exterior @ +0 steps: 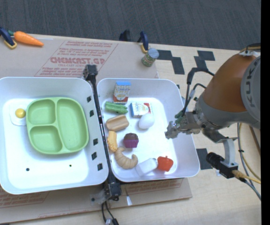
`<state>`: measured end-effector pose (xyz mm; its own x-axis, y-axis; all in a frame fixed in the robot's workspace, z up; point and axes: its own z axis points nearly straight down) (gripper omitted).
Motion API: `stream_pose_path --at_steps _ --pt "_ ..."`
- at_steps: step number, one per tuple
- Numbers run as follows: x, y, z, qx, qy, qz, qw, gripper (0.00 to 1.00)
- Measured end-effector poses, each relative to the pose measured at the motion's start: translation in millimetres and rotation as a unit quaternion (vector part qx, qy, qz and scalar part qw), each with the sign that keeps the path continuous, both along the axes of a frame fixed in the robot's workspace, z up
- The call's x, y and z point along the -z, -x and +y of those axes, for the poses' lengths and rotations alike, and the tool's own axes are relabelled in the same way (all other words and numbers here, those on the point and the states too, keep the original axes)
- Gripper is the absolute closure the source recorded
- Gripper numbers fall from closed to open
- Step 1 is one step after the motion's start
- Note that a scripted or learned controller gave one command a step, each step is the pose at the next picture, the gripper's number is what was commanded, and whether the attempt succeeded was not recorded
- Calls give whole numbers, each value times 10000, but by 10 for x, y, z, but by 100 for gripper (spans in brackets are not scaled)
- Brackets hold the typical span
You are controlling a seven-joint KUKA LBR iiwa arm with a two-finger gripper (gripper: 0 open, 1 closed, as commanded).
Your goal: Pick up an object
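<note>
Much of the gripper [171,131] is blurred and dark above the right bin's [186,159] right wall, so whether it is released or clenched cannot be told. Nothing is seen held by it. A white egg [146,121] is found just to its left on the bin floor, and a red tomato [165,163] below it, both apart from it.

Bins [3,172] white; divided plate [57,124] pale green; carrot [28,39] orange; plum [131,140] purple; egg [146,121] white; arm [228,88] orange-banded.
</note>
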<state>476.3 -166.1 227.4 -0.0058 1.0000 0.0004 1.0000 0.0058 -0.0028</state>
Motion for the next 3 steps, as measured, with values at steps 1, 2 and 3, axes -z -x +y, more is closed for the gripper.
stream_pose_path --at_steps 1,2,3 --pt "-273 -13 168 -5 6 -24 10000 100" --pt "-20 0 106 -2 0 0 10000 100" --pt "-298 -134 -25 -6 5 -17 10000 100"
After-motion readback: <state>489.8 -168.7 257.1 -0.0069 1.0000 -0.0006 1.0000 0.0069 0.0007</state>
